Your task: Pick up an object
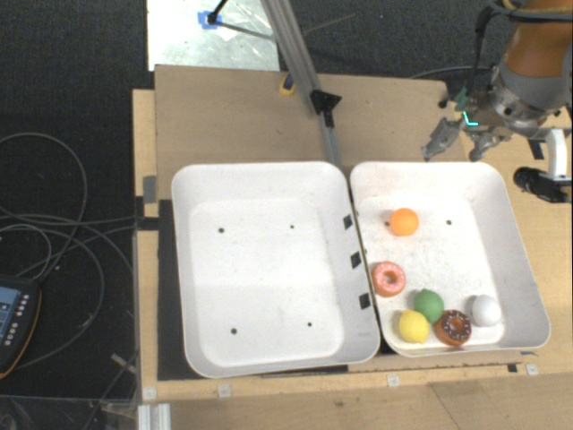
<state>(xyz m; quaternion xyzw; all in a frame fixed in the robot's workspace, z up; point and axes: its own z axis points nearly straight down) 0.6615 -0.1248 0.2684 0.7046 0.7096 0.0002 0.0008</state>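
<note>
The brown wooden counter (pixel 233 115) carries two shallow white plastic bins; the left bin (pixel 260 267) has nothing in it. The hand (pixel 458 143) hangs open and holds nothing, above the right bin's (pixel 510 240) far rim. I think it must next descend to the smooth round orange ball (pixel 404 222), which lies apart from the other toys.

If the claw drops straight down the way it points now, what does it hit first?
Probably the far rim of the right bin or the bench just behind it. The claw hangs over that edge, well short of the orange ball. Depth is hard to judge from this view.
</note>
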